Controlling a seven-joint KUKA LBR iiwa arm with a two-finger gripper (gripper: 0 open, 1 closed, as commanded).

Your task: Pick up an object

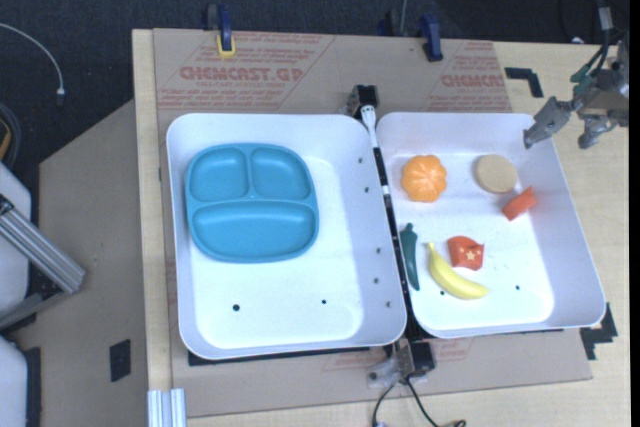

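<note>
The right bin holds an orange, a tan round piece, a small red-orange piece, a red piece with a yellow star, a banana and a dark green pepper. My gripper hangs over the bin's far right corner, up and to the right of the tan piece. It is open, its fingers spread with nothing between them.
The left bin carries a blue divided plate. A black hinge strip runs between the two bins. Blue clamps hold the cardboard sheet at the far edge. Cables hang at the upper right.
</note>
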